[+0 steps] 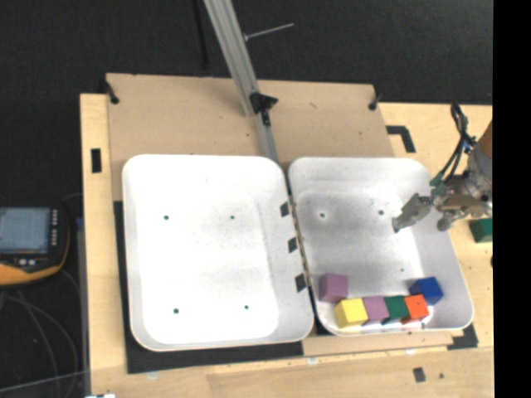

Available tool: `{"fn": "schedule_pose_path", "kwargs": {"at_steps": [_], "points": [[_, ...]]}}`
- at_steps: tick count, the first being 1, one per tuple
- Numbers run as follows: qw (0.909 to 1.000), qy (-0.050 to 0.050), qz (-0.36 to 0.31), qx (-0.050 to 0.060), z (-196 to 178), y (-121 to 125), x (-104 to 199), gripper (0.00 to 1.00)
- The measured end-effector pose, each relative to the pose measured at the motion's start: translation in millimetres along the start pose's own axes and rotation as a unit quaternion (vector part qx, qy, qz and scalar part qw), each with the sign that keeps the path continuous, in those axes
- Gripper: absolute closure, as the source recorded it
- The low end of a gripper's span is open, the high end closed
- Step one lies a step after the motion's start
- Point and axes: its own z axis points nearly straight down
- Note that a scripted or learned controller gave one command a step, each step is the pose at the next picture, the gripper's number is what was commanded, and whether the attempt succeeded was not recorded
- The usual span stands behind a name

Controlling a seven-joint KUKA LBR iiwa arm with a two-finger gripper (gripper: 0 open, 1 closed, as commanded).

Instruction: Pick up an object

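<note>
Several coloured blocks lie along the front edge of the right bin (357, 189): a purple block (333, 287), a yellow block (351, 312), a lilac block (376, 308), a green block (396, 308), an orange block (416, 307) and a blue block (427, 288). My gripper (428, 215) hangs over the bin's right side, well behind the blocks. It is open, with one grey finger (409, 213) slanting down to the left. Nothing sits between its fingers.
The left bin (207, 247) lies beside the right one. A slanted metal rail (236, 56) runs from the top down to the gap between the bins. A handheld device (29, 239) rests off the bench at the left. A small green thing (481, 231) sits at the right edge.
</note>
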Motion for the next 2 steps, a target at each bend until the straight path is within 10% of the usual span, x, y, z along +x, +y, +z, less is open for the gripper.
{"fn": "schedule_pose_path", "kwargs": {"at_steps": [1, 2], "points": [[1.0, -0.001, 0.0, -0.002, -11, 1, -1, 1.0], [1.0, 0.002, -0.006, 0.003, 68, 22, 96, 1.0]]}}
